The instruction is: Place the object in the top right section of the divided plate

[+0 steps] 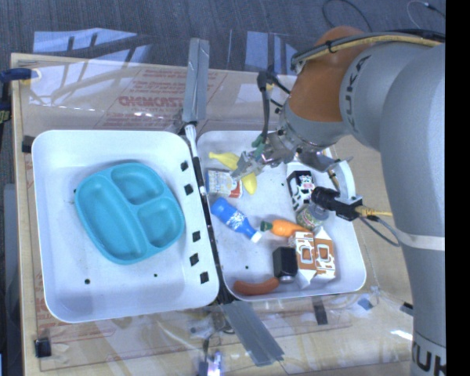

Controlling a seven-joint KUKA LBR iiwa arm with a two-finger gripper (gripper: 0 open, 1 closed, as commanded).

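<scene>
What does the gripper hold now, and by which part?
It cannot be told. The gripper is low in the right bin, at the yellow banana, but no grasp is visible.

Turquoise divided plate (pixel 130 212) sits in the white bin (pixel 55 288) far from the tool (pixel 251 161). Right beside the tool, a yellow banana (pixel 227 160); just below it, a blue bottle (pixel 233 217), an orange carrot (pixel 283 227), a black-and-white cow-patterned cup (pixel 301 188).

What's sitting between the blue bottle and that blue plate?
In the camera view, the two bins' touching white rims separate the bottle from the divided plate; otherwise bare bin floor.
</scene>
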